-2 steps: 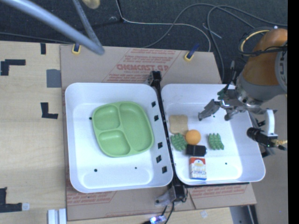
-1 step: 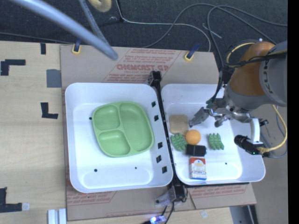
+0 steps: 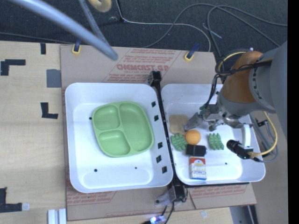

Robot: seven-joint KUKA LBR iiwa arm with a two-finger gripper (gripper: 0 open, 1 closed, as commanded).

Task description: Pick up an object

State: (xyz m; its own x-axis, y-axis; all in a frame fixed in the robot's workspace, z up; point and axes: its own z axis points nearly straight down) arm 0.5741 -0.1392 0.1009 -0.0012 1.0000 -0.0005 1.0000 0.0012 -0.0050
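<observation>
Nearest to us in the right bin [image 3: 233, 174], a small red and white carton [image 3: 198, 167] lies flat, with a black block [image 3: 195, 150] just beyond it. Touching that block on its far side sits the orange ball [image 3: 192, 136], flanked by a green ridged piece [image 3: 178, 141] on its left and a second green piece [image 3: 215, 141] on its right; a tan flat piece [image 3: 177, 122] lies farther back and to the left. The tool [image 3: 204, 119] hangs just beyond the ball, and we cannot tell how its grip is set or whether anything is in it. The left bin [image 3: 77, 139] carries a green divided plate [image 3: 122, 128]. We judge the ball the likeliest target, since it is closest to the tool. To do this well, we would centre over the ball before descending, because the crowding neighbours leave little room and a round thing could roll away from an off-centre close. The table [image 3: 28, 125] spreads to the left.
</observation>
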